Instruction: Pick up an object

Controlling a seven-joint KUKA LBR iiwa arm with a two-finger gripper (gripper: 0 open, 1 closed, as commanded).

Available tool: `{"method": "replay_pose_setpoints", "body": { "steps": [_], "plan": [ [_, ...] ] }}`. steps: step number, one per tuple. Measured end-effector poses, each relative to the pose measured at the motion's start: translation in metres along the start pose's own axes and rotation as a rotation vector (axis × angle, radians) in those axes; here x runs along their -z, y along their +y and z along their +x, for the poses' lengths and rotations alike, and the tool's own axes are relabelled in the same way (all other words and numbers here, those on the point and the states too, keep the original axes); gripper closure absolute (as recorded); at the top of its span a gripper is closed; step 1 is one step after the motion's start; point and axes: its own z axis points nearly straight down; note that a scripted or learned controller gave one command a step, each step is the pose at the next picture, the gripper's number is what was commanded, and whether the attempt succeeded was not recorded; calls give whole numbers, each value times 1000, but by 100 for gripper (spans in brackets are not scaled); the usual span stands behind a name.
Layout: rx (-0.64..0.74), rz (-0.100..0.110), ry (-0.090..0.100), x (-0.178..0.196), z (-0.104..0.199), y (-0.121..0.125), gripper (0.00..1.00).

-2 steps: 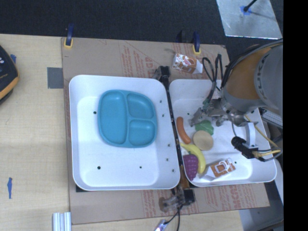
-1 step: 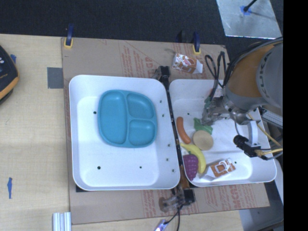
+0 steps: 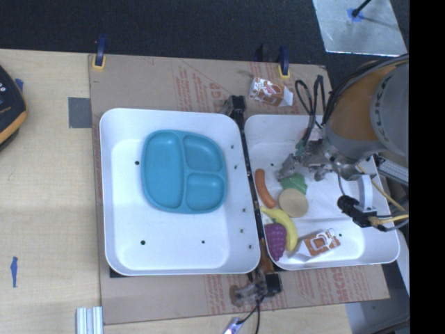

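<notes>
The arm reaches in over the right bin (image 3: 389,256); its hand (image 3: 297,167) sits low above a green object (image 3: 295,184), apparently touching it; whether the hand is open or closed cannot be told from here. Nothing looks lifted; the pick seems under way, not done. A hot dog (image 3: 264,188), round cookie (image 3: 293,202), banana (image 3: 284,224), grapes (image 3: 274,239) and a packet (image 3: 320,242) lie nearby; the left bin (image 3: 111,186) holds a blue plate (image 3: 183,171).

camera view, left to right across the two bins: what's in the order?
Blue divided plate in the left bin → hot dog → purple grapes → round tan piece → orange-and-white packet, all in the right bin. The banana, green item and claw overlap these, so I left them out.
</notes>
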Motion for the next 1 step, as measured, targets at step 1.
{"method": "replay_pose_setpoints", "body": {
  "steps": [1],
  "plan": [
    [-1, -5, 1, -9, 17, 40, 0]
  ]
}}
